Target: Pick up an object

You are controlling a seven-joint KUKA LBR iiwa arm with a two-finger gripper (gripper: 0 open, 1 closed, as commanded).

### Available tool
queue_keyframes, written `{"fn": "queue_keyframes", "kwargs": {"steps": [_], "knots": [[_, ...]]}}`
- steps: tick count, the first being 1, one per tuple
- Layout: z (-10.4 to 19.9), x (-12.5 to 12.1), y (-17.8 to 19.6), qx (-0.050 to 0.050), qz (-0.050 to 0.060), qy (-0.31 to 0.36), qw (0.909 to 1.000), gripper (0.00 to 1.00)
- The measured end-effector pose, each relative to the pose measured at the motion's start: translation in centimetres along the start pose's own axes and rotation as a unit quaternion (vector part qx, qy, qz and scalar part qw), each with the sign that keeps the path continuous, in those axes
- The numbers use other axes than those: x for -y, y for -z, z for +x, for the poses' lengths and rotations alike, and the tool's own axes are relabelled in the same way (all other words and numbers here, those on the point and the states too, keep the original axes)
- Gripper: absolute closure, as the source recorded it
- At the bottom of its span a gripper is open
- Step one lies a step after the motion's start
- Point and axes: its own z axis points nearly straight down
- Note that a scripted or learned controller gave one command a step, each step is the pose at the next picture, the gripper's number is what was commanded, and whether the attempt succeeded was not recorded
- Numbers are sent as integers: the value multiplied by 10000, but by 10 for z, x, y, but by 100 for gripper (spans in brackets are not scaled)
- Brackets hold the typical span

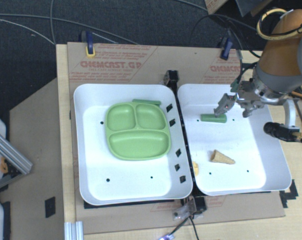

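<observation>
- Over the right-hand bin (271, 149), the tool (237, 105) of a grey, orange-banded arm (283, 49) is pictured low above the bin floor, its two fingers spread apart with nothing seen between them.
- Just to the tool's left, a small flat green bar (213, 118) is shown lying on the white floor; one finger (224, 105) appears to reach down close to the bar's near end, though contact cannot be confirmed from this slant.
- Below the tool, well apart from it, a tan wedge-shaped piece (222, 157) is seen resting in the same bin, untouched.
- Far to the tool's left, in the other bin (90, 149), a green divided plate (137, 131) is seen lying flat, with a second green strip (146, 102) showing at its far edge.
- Beneath both bins, the cardboard-covered desk (115, 59) is held by clamps at its far corners.
- Progress is judged to be early: an approach has been made, but no object has been gripped or raised, and every object lies on a bin floor.
- What is left, by this reading, is the whole of the grasp itself: the fingers are to be set astride an object, most likely the green bar, closed on it, and the object lifted clear.
- A miss is thought possible, since the bar lies flat and thin against the floor and beside the fingers, not between them.
</observation>
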Motion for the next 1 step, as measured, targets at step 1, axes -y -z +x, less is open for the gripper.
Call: {"fn": "queue_keyframes", "kwargs": {"steps": [1], "knots": [[0,-3,8,8,-73,14,10000,0]]}}
